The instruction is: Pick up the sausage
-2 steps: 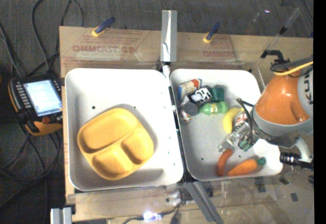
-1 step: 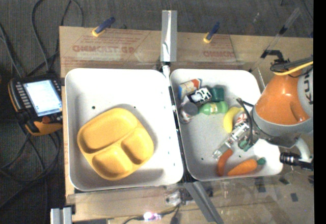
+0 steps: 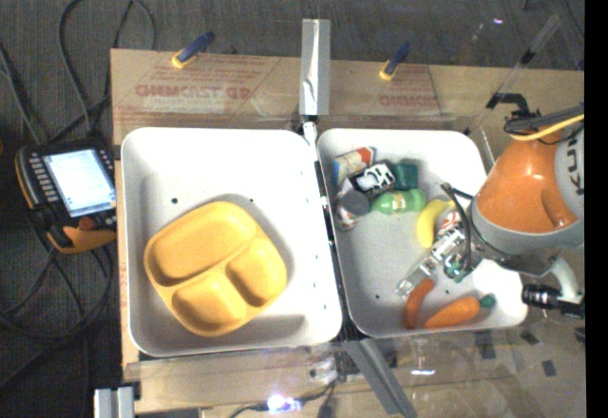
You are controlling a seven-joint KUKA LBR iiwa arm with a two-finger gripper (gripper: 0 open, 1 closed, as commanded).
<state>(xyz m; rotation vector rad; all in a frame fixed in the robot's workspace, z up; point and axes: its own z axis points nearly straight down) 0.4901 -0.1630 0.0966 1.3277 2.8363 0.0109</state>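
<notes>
Two white bins sit side by side on the bench [image 3: 128,84], and read from left to right the job looks barely begun. At the far left edge, off the bench, lies a handheld control pendant [image 3: 68,183] with a lit screen. The left bin [image 3: 133,312] holds a yellow divided plate [image 3: 214,264] in its lower middle and nothing that bears on the task.

Past the divider, the right bin [image 3: 361,312] carries the clutter. In its upper part is a huddle of small things: a red and white packet [image 3: 351,161], a black and white piece [image 3: 373,179], a dark green block [image 3: 407,173], a grey round piece [image 3: 353,202] and a light green toy [image 3: 389,203]. A yellow banana-like toy [image 3: 432,221] lies to their right.

In the lower right of this bin lies the sausage [image 3: 416,304] (the reddish-brown, slightly curved piece), flat on the bin floor, with an orange carrot [image 3: 453,312] just beside it on the right.

The end effector [image 3: 439,259] hangs at a slant just above and to the upper right of the sausage, its metal tip pointing down toward the sausage's upper end. Whether it is released or clenched I cannot tell, as the glare and blur hide that. Nothing is visibly grasped.

So the approach seems done or nearly so; the grasp and the lift are still to come. The carrot close by could get nudged or taken by mistake
</notes>
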